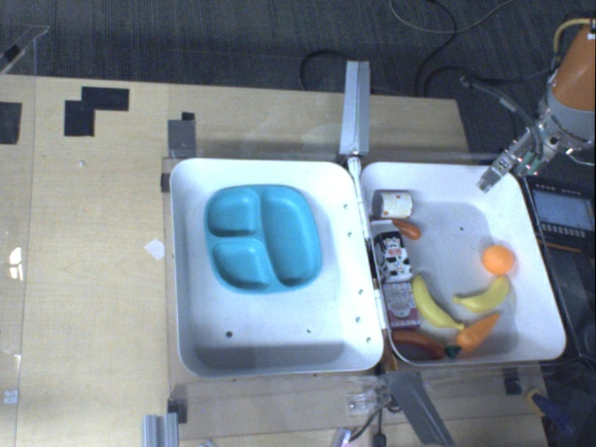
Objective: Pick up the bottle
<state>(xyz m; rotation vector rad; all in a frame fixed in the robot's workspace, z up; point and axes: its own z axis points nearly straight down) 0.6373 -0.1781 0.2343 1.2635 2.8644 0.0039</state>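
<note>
The bottle [397,276] lies on its side along the left wall of the right bin [540,277]. It has a black-and-white label near the top and a red one lower down. My gripper [494,172] hangs over the bin's far right corner, well apart from the bottle, to its upper right. The grey arm with its orange band [573,84] comes in from the right edge of the view.
Two bananas [436,305], an orange [499,260], a carrot [477,330], a small sausage [406,230] and a little can [393,203] share the right bin. A blue divided plate [264,237] lies in the left bin [279,350]. A banana touches the bottle's right side.
</note>
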